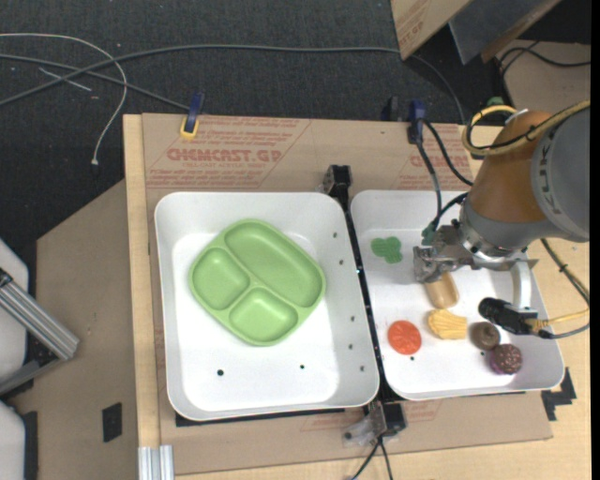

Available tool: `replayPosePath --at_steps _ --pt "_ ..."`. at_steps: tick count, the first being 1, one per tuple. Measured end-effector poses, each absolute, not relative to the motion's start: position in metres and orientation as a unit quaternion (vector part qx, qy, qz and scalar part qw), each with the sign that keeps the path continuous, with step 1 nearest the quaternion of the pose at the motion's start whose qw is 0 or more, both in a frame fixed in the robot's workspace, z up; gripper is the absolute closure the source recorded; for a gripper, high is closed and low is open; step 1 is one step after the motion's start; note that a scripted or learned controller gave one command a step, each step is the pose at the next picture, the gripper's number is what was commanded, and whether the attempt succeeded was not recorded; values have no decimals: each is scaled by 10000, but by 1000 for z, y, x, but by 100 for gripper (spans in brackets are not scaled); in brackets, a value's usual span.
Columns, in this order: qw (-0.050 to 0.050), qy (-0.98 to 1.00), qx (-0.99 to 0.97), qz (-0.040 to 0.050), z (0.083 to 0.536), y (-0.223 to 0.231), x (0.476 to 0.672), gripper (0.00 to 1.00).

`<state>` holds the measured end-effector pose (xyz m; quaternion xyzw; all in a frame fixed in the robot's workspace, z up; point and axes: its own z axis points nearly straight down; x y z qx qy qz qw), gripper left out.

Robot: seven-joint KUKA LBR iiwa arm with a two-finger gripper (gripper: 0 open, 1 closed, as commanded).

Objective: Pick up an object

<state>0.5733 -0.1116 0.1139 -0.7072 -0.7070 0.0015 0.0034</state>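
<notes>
The dark maroon round toy [506, 358] lay nearest; the gripper [433, 266] hung over the right white bin [403, 375], its finger spread impossible to tell.

place: robotics lab / test bench
bench: board [281, 155] with protective film, held by blue clamps [193, 112]
fixtures: two white bins [187, 281] side by side, bolted at the seam
floor: dark carpet, loose cables [84, 75] trailing
clutter: cardboard box [422, 23], aluminium extrusion [33, 319]
arm: industrial grey/orange arm [525, 178], exposed wiring
</notes>
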Motion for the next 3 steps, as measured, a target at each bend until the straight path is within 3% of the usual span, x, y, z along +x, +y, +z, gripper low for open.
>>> replayPosePath --at_steps 1,2,3 --pt "24 -7069 -7073 8 83 -111 573 0" --pt "7 -7068 -7074 -7 96 -111 574 100" --pt "-18 -7073 -7069 -13 140 -113 578 100"
